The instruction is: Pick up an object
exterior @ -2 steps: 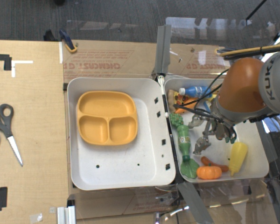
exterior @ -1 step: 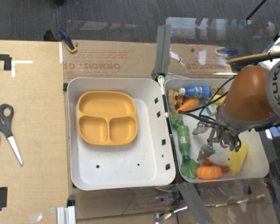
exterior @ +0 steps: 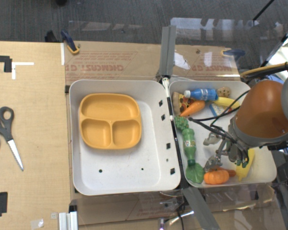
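Orange toy (exterior: 216, 177) at the near edge of the right bin (exterior: 264, 169), gripper (exterior: 218, 163) just above it.
Whether the gripper is open I cannot tell. Toy seems light, smooth, rounded; better to grasp across its narrow middle.

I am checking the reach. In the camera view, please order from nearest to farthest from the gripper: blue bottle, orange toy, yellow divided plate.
1. orange toy, just below the gripper, right bin.
2. blue bottle, right bin's far end.
3. yellow divided plate, left bin.
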You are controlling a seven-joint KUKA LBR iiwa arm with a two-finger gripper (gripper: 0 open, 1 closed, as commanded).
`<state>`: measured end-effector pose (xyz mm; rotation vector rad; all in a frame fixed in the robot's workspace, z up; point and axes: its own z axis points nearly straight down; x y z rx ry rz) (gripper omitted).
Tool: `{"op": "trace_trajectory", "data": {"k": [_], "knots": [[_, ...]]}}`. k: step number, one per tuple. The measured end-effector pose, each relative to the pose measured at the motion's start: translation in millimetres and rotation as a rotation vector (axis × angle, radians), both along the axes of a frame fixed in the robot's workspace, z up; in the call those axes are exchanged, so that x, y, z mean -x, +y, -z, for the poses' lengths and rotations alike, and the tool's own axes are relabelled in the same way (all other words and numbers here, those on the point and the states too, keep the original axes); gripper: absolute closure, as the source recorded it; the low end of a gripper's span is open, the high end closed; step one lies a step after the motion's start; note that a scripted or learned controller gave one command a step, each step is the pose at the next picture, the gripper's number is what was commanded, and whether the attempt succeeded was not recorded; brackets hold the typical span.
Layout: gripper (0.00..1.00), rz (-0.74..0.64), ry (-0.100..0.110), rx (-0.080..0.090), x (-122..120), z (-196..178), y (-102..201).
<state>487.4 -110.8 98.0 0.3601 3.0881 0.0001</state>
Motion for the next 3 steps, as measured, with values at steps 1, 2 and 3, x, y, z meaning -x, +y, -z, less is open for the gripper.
{"op": "trace_trajectory", "data": {"k": [1,2,3], "knots": [[0.00,0.014,0.026,-0.003,-108.1,0.2,-66.7],[0.00,0.315,0.032,-0.009,-25.4,6.6,-13.0],[1.00,0.313,0.030,-0.008,-26.5,-2.6,-12.9]]}}
